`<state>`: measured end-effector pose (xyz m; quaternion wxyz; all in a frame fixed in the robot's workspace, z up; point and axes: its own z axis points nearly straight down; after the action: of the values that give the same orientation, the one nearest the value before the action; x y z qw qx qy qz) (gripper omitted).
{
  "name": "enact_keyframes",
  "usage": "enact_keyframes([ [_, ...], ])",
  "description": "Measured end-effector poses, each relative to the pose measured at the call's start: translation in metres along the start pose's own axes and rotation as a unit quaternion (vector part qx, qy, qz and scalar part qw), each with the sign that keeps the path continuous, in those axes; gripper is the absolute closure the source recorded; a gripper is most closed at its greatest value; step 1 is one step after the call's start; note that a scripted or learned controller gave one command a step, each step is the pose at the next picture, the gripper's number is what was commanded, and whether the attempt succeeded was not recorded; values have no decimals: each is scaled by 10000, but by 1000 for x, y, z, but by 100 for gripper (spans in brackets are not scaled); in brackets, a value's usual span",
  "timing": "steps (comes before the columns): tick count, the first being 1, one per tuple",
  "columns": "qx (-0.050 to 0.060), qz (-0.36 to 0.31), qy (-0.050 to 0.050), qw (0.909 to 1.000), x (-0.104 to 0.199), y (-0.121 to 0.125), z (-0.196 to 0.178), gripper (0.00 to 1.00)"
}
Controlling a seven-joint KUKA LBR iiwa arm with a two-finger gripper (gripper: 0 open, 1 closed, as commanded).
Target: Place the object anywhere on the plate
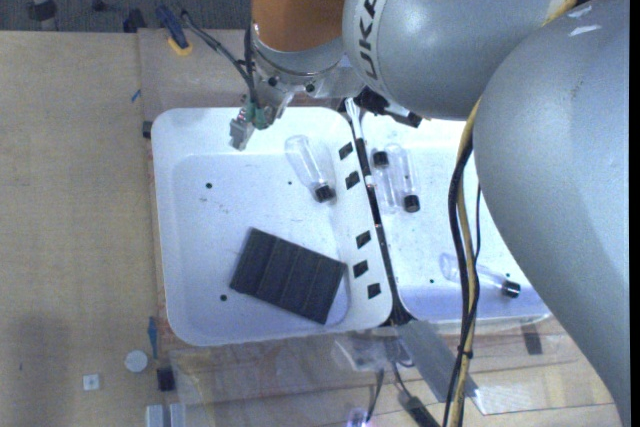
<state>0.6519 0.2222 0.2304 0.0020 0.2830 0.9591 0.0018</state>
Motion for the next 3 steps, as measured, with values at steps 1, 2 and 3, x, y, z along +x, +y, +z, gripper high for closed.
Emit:
enact_keyframes([
  [1, 25, 605, 21, 9982, -4, 5, 33, 100],
  [2, 2, 784, 1, 9969, -9, 4, 14, 100],
  [3, 21, -449, 21, 9990, -6, 0, 48, 100],
])
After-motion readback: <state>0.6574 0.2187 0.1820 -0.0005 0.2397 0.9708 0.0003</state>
